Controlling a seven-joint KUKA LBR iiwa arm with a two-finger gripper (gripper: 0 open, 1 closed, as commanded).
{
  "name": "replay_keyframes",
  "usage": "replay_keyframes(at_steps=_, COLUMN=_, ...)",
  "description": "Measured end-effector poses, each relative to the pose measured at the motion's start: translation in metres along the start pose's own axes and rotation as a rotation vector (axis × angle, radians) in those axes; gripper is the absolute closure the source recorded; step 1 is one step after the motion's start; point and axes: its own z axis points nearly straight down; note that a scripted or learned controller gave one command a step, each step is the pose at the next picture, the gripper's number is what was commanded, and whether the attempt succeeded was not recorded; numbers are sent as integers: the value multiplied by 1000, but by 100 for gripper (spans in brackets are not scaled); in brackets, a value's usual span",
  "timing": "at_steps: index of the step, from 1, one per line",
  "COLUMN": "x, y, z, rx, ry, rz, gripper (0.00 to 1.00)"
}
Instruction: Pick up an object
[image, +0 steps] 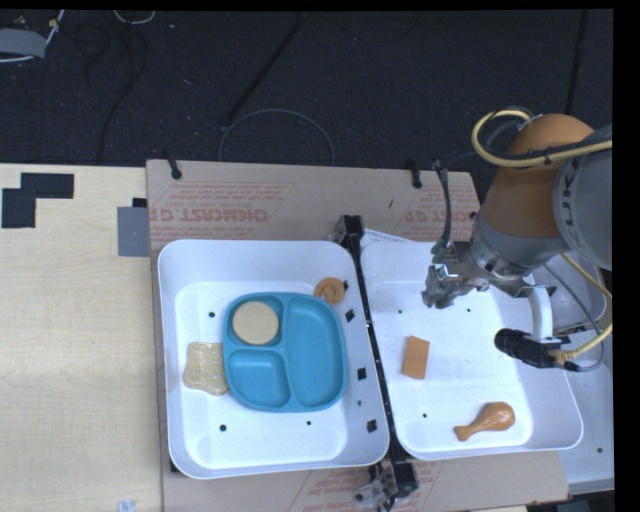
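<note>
In the right bin (560, 420) an orange block (416, 357) lies left of the middle and a tan drumstick-shaped piece (486, 420) lies near the front. My gripper (441, 292) hangs over the back of this bin, above and to the right of the orange block, apart from it. Nothing shows between its fingers. The left bin (190, 440) holds a blue divided tray (305, 370) with a round tan cookie (254, 322) in its back left section. A pale waffle-like piece (205, 367) lies left of the tray, and a small brown pastry (329, 290) sits behind it.
A black divider rail (362, 330) runs between the two bins. A black cable end (525, 346) and yellow hose (500, 125) hang from the arm over the right bin's right side. Cardboard (260, 200) lies under the bins, on a wooden bench (70, 350).
</note>
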Motion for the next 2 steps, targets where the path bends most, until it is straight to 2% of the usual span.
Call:
replay_keyframes(at_steps=1, x=9, y=0, z=-50, rx=0, ry=0, rz=-1, gripper=100)
replay_keyframes(at_steps=2, x=61, y=-9, z=-52, rx=6, ry=2, rz=-4, gripper=100)
